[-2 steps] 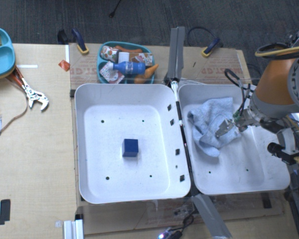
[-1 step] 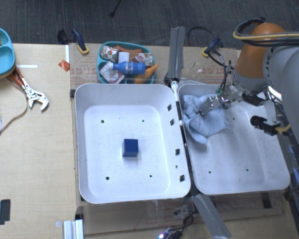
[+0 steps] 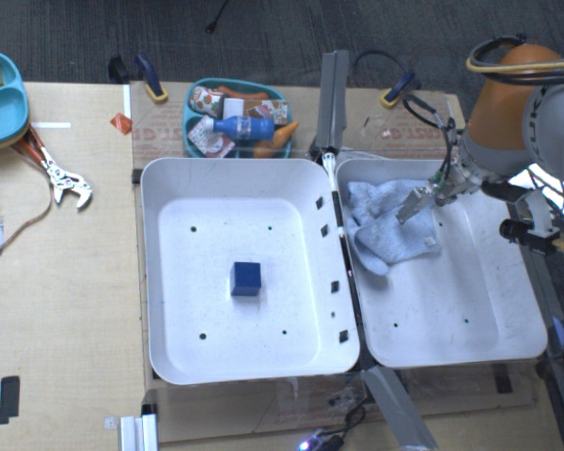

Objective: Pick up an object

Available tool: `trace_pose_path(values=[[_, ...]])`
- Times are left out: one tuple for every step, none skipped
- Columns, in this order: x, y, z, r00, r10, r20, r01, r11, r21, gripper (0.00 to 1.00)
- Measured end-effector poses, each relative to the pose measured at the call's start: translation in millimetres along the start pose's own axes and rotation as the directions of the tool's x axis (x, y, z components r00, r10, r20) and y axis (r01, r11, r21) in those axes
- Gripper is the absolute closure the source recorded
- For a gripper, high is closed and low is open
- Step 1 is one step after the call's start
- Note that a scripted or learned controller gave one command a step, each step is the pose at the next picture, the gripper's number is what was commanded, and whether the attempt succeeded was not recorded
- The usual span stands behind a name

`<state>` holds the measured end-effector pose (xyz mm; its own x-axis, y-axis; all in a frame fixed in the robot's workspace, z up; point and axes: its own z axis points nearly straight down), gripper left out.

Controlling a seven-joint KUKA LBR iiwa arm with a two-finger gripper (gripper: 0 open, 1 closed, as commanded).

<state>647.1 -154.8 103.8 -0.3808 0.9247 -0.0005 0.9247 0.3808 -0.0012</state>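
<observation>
On the bench, the right bin (image 3: 470, 327) holds a cloth (image 3: 385, 228) beneath the jaws (image 3: 418, 203), whose state is unclear.

Grey arm (image 3: 508, 111) reaching in from the right, wrist angled down-left, gripper (image 3: 415, 205) low.

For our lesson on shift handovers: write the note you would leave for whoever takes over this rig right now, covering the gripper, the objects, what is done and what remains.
Gripper: low in the right bin, at the right edge of the pale blue cloth. The view is too small to tell whether it grips the cloth.
Things: the cloth lies crumpled in the right bin's upper left part. A blue cube sits alone near the middle of the left bin, untouched.
Done: arm has reached the cloth.
Left: nothing is visibly lifted yet; confirm a grasp and raise the object.
</observation>
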Motion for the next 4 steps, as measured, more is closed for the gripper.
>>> trace_pose_path(values=[[69, 23, -108, 0.966, 0.257, 0.001, -0.257, 0.966, 0.001, 0.0], [13, 18, -85, 0.965, 0.261, 0.001, -0.261, 0.965, 0.002, 0.0], [-14, -28, -56, 0.919, 0.394, -0.001, -0.394, 0.919, 0.003, 0.0], [29, -34, 14, 0.962, 0.274, -0.001, -0.274, 0.962, 0.002, 0.0]])
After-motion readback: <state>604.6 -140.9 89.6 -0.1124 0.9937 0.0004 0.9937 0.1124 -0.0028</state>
